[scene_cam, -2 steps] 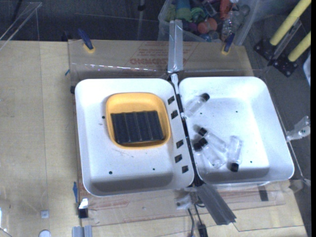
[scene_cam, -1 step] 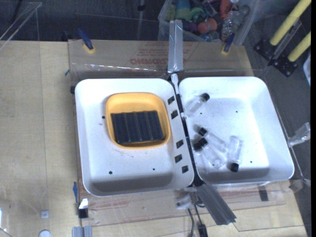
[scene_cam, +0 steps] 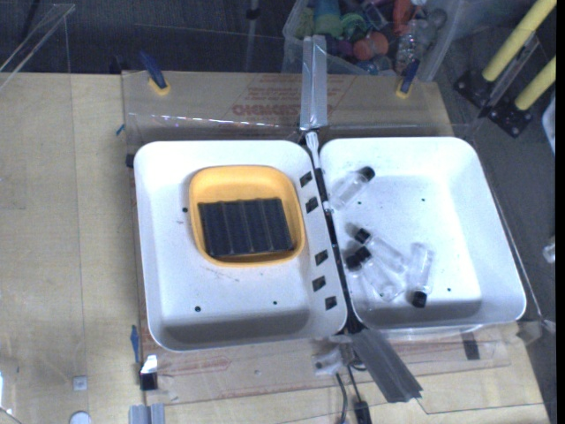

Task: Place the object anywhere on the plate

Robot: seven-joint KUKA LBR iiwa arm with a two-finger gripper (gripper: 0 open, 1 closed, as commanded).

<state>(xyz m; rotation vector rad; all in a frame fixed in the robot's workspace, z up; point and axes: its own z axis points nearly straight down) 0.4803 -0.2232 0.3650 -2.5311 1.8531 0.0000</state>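
While the clear vials (scene_cam: 388,268) lie clustered in your right bin (scene_cam: 459,162), the yellow plate (scene_cam: 243,182) sits apart; slippery overlaps risk misgrasp. Gripper state: cannot tell.

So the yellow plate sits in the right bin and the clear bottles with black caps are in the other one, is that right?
Not quite. The camera view shows the yellow plate in the left bin; the clear bottles with black caps lie in the right bin.

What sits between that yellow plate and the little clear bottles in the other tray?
In the camera view, the yellow plate and the clear bottles are parted by bare white bin floor and the raised divider where the two bins meet, marked with small dark tabs.
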